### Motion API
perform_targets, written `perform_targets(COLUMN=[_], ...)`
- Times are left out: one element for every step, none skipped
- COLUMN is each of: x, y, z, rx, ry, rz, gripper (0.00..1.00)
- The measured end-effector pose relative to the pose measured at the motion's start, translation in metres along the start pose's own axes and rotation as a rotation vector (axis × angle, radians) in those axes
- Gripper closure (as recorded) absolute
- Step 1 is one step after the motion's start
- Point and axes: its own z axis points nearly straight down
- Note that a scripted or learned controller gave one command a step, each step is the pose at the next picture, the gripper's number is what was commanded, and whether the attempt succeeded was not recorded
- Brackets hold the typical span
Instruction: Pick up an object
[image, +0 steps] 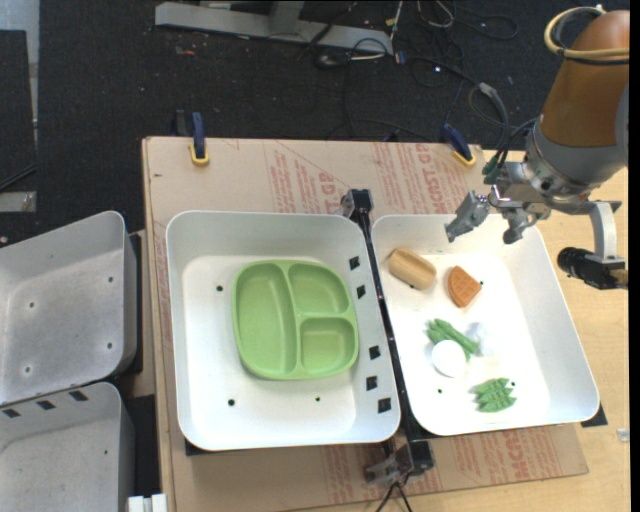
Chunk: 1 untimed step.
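While the jaws (490, 224) hang open and empty, the right bin (560, 300) holds toy foods; the left bin (190, 300) a green tray (296, 318).

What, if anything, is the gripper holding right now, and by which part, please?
Nothing. The gripper hangs open over the right bin's far edge, apart from the bread roll.

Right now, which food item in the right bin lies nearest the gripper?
The orange wedge, just below the open gripper; the tan bread roll sits farther left.
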Motion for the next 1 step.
perform_targets(x=[0.0002], y=[0.0017], z=[-0.0075], rx=[-0.012], ry=[-0.001], rz=[-0.002], gripper=[0.0])
